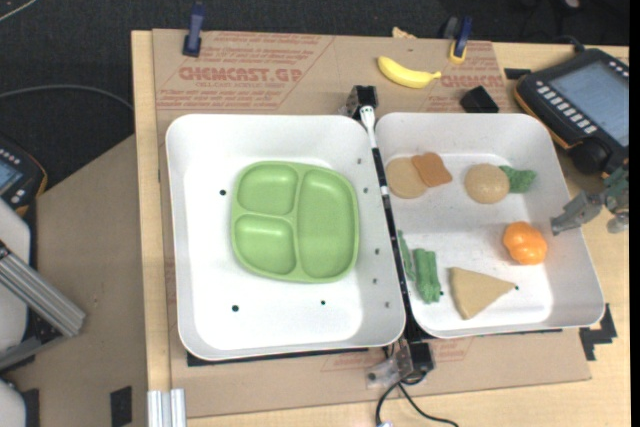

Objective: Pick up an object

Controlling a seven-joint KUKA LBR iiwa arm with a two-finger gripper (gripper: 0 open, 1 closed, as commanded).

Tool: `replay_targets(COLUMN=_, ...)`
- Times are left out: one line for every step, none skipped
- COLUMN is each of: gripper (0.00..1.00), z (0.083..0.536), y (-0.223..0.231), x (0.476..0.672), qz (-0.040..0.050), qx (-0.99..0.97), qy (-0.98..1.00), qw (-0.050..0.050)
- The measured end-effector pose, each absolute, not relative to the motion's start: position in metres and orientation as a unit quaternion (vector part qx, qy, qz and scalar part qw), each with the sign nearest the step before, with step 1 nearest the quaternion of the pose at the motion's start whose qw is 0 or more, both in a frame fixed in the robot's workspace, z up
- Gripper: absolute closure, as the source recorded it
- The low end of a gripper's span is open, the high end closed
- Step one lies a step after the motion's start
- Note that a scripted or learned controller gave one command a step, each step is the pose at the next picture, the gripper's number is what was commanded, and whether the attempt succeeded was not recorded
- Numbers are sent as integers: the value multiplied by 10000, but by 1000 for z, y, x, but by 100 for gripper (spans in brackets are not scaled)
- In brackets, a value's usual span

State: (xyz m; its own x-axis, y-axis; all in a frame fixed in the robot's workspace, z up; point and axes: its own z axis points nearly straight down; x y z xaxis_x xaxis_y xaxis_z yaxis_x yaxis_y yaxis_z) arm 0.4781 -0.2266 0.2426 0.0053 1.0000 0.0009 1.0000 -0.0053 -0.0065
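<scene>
Bench (250, 75) surface first: you see flat brown cardboard printed with red lettering, clamped at the far edge by two blue clips. On it sit two shallow white bins side by side, both smooth, glossy plastic with rounded corners.

Your left bin (200, 315) carries the largest item, a pale green plate (296, 220). It is a rounded square of matte plastic, moulded into three compartments: two small ones on the left, one long one on the right.

Your right bin (570, 305) holds the candidate pick objects, all toy food with a dull, moulded finish:
- a tan wedge (480, 291), triangular, near the front rim;
- a flat beige disc (405, 177) overlapped by a brown-orange slab (433, 169), at the far left of this bin;
- a round beige piece (487, 183) touching a dark green leafy piece (520, 179);
- a long green pod (426, 274) lying along the left wall;
- a small orange fruit (525, 243), rounded and glossy, near the right wall.

A yellow banana (408, 72) lies outside the bins on the cardboard, beyond the right bin.

Gripper (578, 212): you find grey metal fingers at the right rim of the right bin, just beside the orange fruit. They appear slightly spread and nothing sits between them.
</scene>
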Motion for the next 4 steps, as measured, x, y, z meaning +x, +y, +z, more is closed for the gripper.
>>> replay_targets(gripper=0, z=130, y=-174, x=477, qz=18, qx=-7058, qy=-7083, qw=69)
replay_targets(gripper=0, z=82, y=-99, x=513, qz=-4, qx=-7044, qy=-7098, qw=31)
replay_targets(gripper=100, z=95, y=-105, x=512, qz=-2, qx=-7073, qy=-7069, qw=-1)
replay_targets(gripper=100, z=190, y=20, x=492, qz=-43, qx=-7030, qy=-7112, qw=-14)
